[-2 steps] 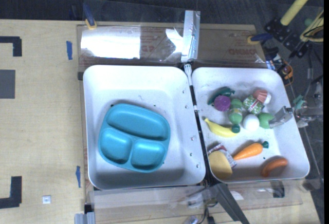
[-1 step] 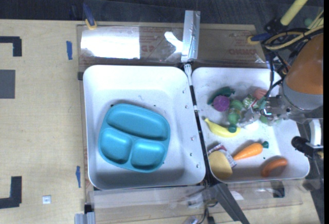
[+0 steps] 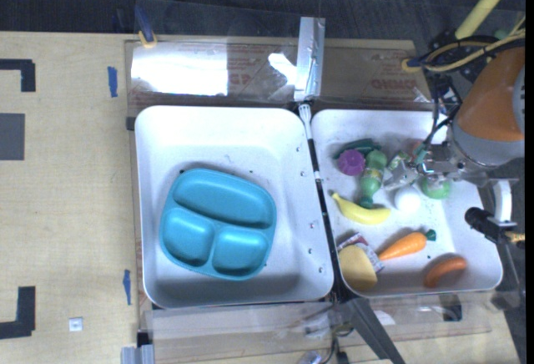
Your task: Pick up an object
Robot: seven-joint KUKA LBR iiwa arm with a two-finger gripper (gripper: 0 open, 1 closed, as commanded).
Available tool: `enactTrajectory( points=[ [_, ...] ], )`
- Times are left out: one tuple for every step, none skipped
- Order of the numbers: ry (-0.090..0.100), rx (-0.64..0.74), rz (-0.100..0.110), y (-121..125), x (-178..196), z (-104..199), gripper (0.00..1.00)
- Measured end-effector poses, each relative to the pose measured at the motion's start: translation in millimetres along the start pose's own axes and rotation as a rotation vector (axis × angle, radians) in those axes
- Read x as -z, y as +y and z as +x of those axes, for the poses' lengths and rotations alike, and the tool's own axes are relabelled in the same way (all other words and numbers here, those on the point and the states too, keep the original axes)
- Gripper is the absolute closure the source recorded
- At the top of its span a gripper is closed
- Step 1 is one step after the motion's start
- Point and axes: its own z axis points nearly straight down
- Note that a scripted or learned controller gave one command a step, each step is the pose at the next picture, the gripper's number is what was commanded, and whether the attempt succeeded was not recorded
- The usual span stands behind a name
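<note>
Gripper [image 3: 415, 170] low in right bin [image 3: 482, 280], among crowded toys near green piece [image 3: 435, 185] and white ball [image 3: 408, 201]. Cannot tell whether anything is caught. Banana [image 3: 361, 210], carrot [image 3: 403, 245], purple piece [image 3: 351, 161] close by. Likely trouble: knocking neighbours, grabbing two, or slipping off round shapes in the clutter. Blue tray [image 3: 219, 220] in left bin [image 3: 158, 141], well apart.

Robotics lab: taped plywood bench [image 3: 67, 187], twin white bins [image 3: 150, 212], cabling [image 3: 442, 53].
</note>
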Motion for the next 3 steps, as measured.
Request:
enactTrajectory(
  points=[
    [-0.006, 0.063, 0.009, 54.4, -31.0, 28.4, 0.00],
    [-0.008, 0.035, 0.007, 91.1, 26.1, 8.6, 0.00],
    [-0.007, 0.065, 0.018, 67.3, -25.2, 59.3, 0.00]
  ],
)
